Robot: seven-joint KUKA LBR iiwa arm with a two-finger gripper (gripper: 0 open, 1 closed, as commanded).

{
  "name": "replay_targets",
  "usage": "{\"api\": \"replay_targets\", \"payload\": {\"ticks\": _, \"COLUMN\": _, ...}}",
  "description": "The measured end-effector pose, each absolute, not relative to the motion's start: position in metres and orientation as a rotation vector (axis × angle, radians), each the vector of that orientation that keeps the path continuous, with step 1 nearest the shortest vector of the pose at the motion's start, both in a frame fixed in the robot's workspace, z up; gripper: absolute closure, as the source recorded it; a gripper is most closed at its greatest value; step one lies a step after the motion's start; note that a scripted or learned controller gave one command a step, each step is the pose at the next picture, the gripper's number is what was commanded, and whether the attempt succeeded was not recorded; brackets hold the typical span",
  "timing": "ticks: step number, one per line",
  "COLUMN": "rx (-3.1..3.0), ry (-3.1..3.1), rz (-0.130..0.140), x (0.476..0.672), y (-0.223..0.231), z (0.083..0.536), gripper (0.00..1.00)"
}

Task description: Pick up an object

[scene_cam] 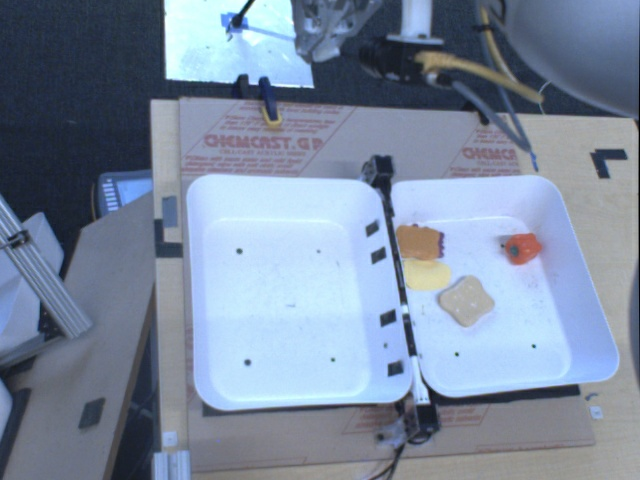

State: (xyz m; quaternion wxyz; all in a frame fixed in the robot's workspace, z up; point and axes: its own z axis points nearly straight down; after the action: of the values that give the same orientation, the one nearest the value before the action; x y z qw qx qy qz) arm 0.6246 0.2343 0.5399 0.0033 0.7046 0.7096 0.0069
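Note:
The right bin (575,268) holds several small items. An orange-brown toast piece (419,241) lies near its left wall, with a pale yellow flat piece (427,275) just below it. A tan cracker-like piece (466,301) sits below and right of those. A red-orange pepper-like object (520,248) rests toward the right side. My gripper (322,30) hangs high at the top of the view, beyond the bins' far edge and well apart from every item. Nothing shows between its fingers.
The left bin (215,268) lies beside the right one, joined by a black clip strip (392,298). A cardboard sheet (270,143) lies under both. Yellow and grey cables (480,73) run at the top right. A metal rail (40,278) stands at the left.

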Motion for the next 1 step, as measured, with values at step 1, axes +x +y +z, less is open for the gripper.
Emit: {"api": "replay_targets", "payload": {"ticks": 1, "rx": 2.218, "ry": 2.222, "rz": 0.005, "x": 0.6532, "y": 0.2339, "z": 0.535, "gripper": 1.0}}
